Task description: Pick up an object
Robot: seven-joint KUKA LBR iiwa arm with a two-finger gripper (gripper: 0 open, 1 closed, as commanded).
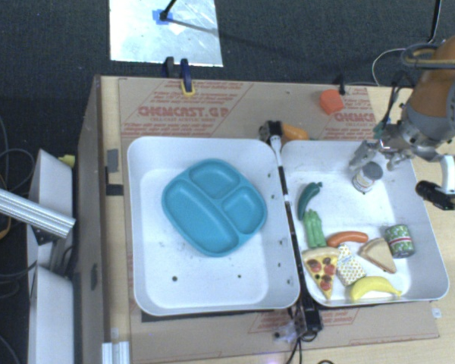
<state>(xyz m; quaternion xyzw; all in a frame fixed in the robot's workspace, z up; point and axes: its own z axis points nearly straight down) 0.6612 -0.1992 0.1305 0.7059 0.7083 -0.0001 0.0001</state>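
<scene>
Gripper (366,174) is hovering over the right bin (428,226), approach step; jaw state not discernible. Next: descending onto the green pepper (309,196) or another item.

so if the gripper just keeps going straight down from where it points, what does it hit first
Most likely bare floor of the right bin. The gripper hangs over its upper part, clear of the green pepper, though depth is hard to judge.

Robotics laboratory: paper-covered bench (212,112) bearing two white bins (159,279), loose cables (4,165) at left, dark carpet (45,36) beyond.
</scene>
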